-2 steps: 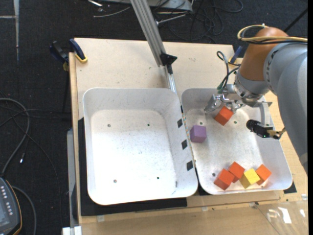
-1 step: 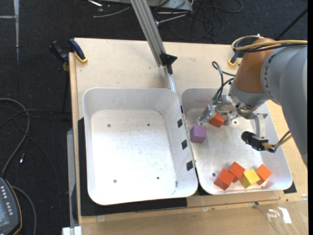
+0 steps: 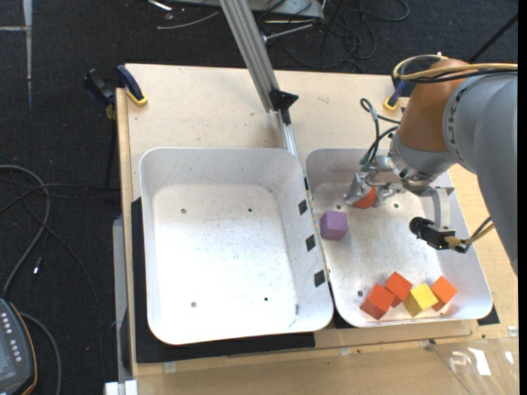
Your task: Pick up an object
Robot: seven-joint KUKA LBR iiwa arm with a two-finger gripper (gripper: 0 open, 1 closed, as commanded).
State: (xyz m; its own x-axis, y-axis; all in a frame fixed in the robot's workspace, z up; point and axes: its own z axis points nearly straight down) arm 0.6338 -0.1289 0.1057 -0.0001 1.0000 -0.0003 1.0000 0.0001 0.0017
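My gripper (image 3: 365, 192) hangs over the upper part of the right bin (image 3: 469, 303), coming in from the right. A small orange block (image 3: 368, 197) shows between its fingers, and the fingers are shut on it. Just below and to the left, a purple cube (image 3: 333, 225) lies apart from the gripper on the bin floor. Near the bin's front edge sit three orange blocks (image 3: 380, 301) (image 3: 398, 285) (image 3: 444, 290) and a yellow block (image 3: 422, 298), packed close together.
The left bin (image 3: 156, 220) stands beside the right one, and their walls meet at a ridge (image 3: 309, 229). A slanted metal rail (image 3: 251, 44) crosses the bench's back. Cables and a black fitting (image 3: 432, 233) hang off the wrist.
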